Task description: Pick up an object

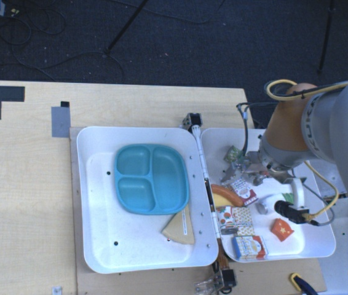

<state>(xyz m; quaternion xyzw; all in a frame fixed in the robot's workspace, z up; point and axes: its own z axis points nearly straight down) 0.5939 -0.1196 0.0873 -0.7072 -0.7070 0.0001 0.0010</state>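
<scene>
White plastic forms two shallow bins side by side on a pale wooden bench [26, 183]. Inside the left bin [94, 238] lies a turquoise divided plate [151, 178] with three compartments, and a tan wedge-shaped piece [180, 229] rests just beside the plate's lower right corner, touching or nearly touching it.

Several small items crowd the right bin [321, 241]: an orange sausage-shaped object [225, 196] near the divider, a checkered card packet [238, 219] just below it, a blue and white packet [249, 247] near the front wall, a small red piece [281, 229] to its right, and a crumpled green item [233, 155] toward the back.

From the right, the grey arm with its orange band [288, 125] reaches down over this bin. Its gripper [248, 176] hangs low among the items, close above the orange object; I cannot tell whether it is spread or pressed together, or whether it touches anything.
</scene>
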